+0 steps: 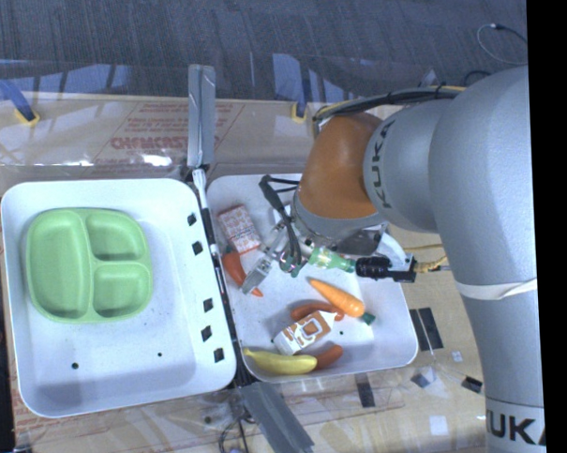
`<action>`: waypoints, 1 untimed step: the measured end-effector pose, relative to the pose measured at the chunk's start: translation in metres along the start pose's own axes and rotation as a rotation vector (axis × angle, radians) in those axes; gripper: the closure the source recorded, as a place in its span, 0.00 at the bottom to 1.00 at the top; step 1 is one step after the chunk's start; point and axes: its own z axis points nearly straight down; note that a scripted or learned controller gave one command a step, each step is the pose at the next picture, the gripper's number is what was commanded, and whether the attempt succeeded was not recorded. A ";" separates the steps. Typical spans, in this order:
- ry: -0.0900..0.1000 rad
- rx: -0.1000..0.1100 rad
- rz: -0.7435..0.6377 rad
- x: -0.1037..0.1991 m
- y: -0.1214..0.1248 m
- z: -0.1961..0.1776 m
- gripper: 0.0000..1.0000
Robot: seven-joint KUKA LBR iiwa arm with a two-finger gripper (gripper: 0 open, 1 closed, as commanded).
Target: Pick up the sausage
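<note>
Left bin (46,372): holds a green divided tray (88,264).
Right bin (393,333): gripper (265,269) low inside, near the left wall.
Gripper state: cannot tell.
Sausage (311,310): right bin, front half, touching a small carton (305,333), beside a carrot (338,298).

You're looking at a thick grey arm (470,194) with black KUKA lettering, and a rounded orange band (336,172) just above its metal gripper (266,267). Black cables loop over the band; a green-tipped fitting sits beside the wrist.
</note>
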 end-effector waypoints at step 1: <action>-0.001 -0.001 -0.004 0.000 0.001 -0.011 1.00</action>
